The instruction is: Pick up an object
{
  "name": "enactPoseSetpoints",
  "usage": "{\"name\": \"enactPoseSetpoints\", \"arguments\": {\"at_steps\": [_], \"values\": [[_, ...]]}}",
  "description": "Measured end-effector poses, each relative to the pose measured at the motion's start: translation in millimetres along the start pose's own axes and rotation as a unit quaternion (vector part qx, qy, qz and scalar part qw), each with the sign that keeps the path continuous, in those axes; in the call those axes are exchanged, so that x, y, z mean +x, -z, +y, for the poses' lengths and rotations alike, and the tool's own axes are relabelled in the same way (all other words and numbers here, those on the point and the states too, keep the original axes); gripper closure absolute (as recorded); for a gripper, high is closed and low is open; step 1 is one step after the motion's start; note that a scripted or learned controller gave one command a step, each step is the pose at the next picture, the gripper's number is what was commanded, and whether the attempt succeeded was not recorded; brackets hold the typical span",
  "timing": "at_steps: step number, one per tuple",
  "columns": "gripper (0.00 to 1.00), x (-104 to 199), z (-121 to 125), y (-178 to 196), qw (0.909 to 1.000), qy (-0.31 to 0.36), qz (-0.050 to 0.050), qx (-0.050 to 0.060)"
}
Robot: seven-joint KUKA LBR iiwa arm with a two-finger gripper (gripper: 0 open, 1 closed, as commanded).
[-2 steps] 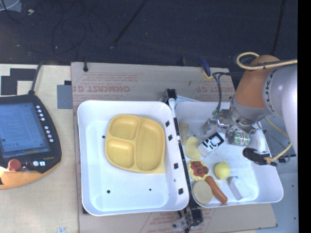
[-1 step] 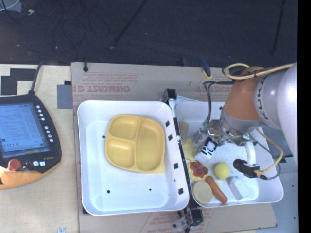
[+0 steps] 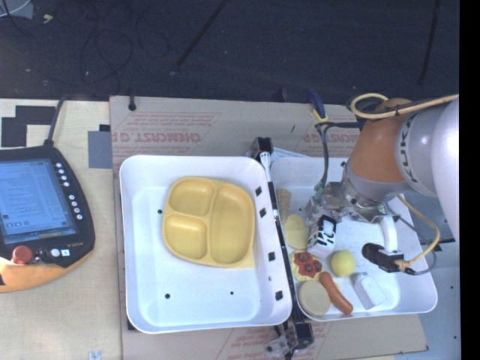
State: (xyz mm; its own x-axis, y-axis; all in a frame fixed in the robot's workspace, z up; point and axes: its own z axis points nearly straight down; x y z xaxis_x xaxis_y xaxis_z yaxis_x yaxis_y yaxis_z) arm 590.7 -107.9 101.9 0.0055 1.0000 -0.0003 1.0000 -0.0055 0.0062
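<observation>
Fingers: can't tell if wide or narrow, tips too small and blurred from overhead. Gripper (image 3: 324, 232) sits low over right bin (image 3: 424, 300), near its left-centre. I see nothing clearly held.

Candidate objs, all in right bin:
- pale yellow lump (image 3: 295, 231) just beside gripper, on its left
- red piece (image 3: 306, 263) below that
- yellow ball (image 3: 343, 262)
- orange sausage (image 3: 335, 292) touching beige disc (image 3: 314, 298)
- white block (image 3: 367, 289)

Left bin (image 3: 142, 276) holds yellow divided plate (image 3: 208, 220). Control pendant (image 3: 37, 208) lies on bench, far left.
</observation>
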Motion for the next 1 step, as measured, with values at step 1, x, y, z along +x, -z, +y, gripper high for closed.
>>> {"name": "enactPoseSetpoints", "arguments": {"at_steps": [1], "values": [[1.0,52.2,12.8,91.1,1.0,0.005,0.001,0.0]]}}
